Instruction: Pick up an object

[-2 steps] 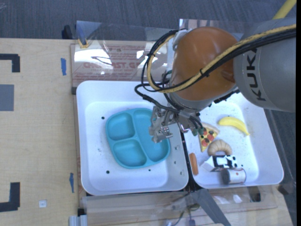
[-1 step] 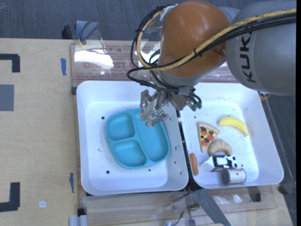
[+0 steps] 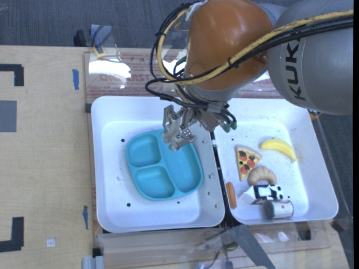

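The big orange arm (image 3: 230, 38) fills the top of the frame; its gripper (image 3: 178, 132) hangs at the blue tray's (image 3: 162, 170) upper right edge, jaws apart, holding nothing.

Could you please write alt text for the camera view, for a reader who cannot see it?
The gripper of the grey and orange arm hangs over the upper edge of a blue divided plate in the left bin. The right bin holds a banana, pizza slice, croissant and other small items.
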You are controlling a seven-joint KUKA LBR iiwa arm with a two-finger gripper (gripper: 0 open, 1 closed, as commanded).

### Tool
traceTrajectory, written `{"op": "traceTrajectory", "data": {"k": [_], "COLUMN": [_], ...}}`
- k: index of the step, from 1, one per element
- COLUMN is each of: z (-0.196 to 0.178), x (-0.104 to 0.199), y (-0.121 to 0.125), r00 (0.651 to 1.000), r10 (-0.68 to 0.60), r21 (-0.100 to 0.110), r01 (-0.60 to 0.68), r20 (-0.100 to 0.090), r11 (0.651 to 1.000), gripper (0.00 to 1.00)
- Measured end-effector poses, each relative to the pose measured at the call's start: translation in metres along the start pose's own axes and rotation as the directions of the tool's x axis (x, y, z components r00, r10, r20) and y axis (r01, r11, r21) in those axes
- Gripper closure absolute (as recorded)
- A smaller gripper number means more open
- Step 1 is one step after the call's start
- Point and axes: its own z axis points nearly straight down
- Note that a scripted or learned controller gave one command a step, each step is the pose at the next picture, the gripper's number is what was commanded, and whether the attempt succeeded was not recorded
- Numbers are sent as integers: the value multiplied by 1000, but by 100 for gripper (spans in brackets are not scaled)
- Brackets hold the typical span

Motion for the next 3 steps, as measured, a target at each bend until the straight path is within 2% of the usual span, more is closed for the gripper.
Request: {"op": "traceTrajectory", "data": {"k": [1, 2, 3], "z": [8, 60, 66], "x": [16, 31, 36], "y": [47, 63, -27], "r00": [967, 959, 961], "r10": [253, 283, 276], "r21": [2, 2, 5], "r01": [-253, -283, -276], "r20": [-7, -11, -5], "r11": [967, 959, 961], "gripper": [100, 100, 100]}}
